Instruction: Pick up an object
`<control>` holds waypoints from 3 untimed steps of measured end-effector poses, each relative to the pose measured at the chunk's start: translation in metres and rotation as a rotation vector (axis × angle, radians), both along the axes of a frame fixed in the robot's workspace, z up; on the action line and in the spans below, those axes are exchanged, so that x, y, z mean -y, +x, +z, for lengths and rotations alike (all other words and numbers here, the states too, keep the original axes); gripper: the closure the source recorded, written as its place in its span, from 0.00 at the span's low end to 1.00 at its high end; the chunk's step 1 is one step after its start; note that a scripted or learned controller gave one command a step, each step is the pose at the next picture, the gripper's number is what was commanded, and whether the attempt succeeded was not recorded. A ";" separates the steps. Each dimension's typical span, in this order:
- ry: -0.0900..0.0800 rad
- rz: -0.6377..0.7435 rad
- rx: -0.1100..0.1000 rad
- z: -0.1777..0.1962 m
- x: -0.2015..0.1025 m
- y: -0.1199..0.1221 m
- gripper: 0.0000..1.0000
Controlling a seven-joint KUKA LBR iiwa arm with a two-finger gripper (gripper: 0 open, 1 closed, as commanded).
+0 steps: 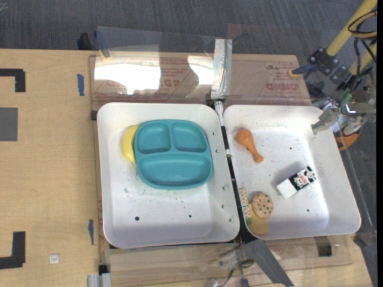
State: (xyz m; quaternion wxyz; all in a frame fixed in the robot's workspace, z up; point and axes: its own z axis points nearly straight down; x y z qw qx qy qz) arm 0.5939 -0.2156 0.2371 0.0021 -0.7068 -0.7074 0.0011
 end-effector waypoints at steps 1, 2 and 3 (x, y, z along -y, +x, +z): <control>-0.002 -0.246 0.004 -0.142 -0.038 0.053 0.00; -0.001 0.015 0.006 -0.100 -0.096 0.074 0.00; -0.005 0.204 0.005 -0.146 -0.117 0.055 0.00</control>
